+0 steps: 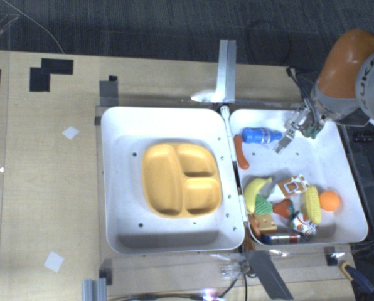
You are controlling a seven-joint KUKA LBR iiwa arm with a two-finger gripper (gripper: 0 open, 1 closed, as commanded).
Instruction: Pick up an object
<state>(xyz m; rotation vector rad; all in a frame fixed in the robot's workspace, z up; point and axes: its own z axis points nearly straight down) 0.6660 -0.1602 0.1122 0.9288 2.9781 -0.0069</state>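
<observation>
A heap of toys fills the near end of the right bin [353,227]: banana [256,190], corn [312,204], orange [329,200]. Beyond the heap lies a blue bottle [260,135], a hot dog [241,152] beside it. The gripper [288,135] hangs just right of the bottle, fingers slightly parted, holding nothing. The left bin [121,231] holds a yellow tray [181,179].

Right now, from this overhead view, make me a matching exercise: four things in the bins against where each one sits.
Things:
1. yellow divided tray
2. blue bottle
3. orange ball
4. banana

Places:
A. right bin, far end, just beside the gripper
B. right bin, by its right wall
C. middle of the left bin
D. right bin, near the divider between the bins

Pairs: 1-C, 2-A, 3-B, 4-D
</observation>
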